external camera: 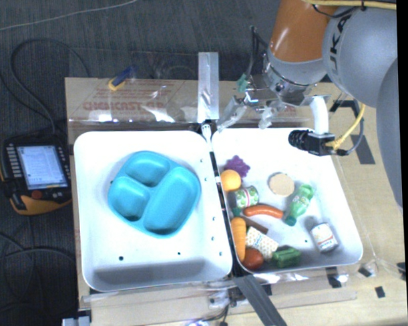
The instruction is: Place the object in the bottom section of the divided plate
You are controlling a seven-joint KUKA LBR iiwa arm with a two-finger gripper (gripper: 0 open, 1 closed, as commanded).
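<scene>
A blue divided plate (153,191) lies in the left white bin (100,256); its three sections hold nothing. My gripper (248,114) hangs over the back rim of the right bin (342,207), near the divider between the bins. It is open and nothing is between its fingers. Toy foods lie below it in the right bin: purple grapes (236,166), a yellow-orange fruit (230,181), a green can (246,196), a beige disc (281,184), a green bottle (297,202) and a red-orange sausage (262,212).
Toward the right bin's front lie a carrot (238,234), a white patterned box (261,242), a red tomato (253,259), a green vegetable (286,256) and a small jar (323,236). A black device (310,140) on the arm overhangs that bin. A control pendant (34,173) sits far left.
</scene>
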